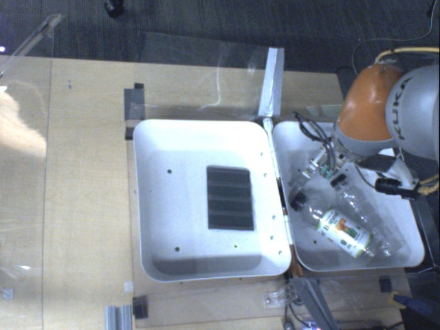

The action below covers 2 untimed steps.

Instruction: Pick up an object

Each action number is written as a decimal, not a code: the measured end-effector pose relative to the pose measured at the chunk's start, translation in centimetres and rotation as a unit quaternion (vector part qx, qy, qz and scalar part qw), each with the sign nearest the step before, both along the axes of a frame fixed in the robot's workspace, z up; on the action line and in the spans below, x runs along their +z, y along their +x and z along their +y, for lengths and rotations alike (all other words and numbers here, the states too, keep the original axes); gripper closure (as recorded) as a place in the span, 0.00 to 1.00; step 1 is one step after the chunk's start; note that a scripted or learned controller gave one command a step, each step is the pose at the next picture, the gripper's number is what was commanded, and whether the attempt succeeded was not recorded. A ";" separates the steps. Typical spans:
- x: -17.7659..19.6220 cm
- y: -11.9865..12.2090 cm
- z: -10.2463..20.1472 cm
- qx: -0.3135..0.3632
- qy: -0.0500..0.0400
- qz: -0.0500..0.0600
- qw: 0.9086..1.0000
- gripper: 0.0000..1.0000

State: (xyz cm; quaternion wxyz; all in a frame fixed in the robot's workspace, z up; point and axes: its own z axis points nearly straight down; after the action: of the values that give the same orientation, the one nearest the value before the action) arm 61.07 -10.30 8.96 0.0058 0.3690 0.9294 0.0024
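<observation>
A clear plastic bottle with a green and white label lies on its side in the right bin. Its black cap points toward the bin's left wall. My gripper hangs over the upper middle of that bin, just up and right of the cap. The grey arm with its orange band reaches in from the right and hides the bin's far right corner. A flat black ribbed rectangle lies in the middle of the left bin.
The two bins meet along a shared rim. A clear upright panel stands behind the bins. Cables trail off the wrist over the right bin. The wooden bench stretches to the left.
</observation>
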 end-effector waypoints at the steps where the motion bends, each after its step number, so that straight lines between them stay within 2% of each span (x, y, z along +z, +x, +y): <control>1: -0.1 4.7 1.1 -0.101 0.001 0.008 0.995 0.00; 2: 10.8 -0.3 -3.3 -0.089 0.000 0.000 0.996 0.00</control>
State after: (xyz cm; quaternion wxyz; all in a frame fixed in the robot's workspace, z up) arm 60.73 -13.59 19.72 0.0057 0.4500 0.8930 0.0017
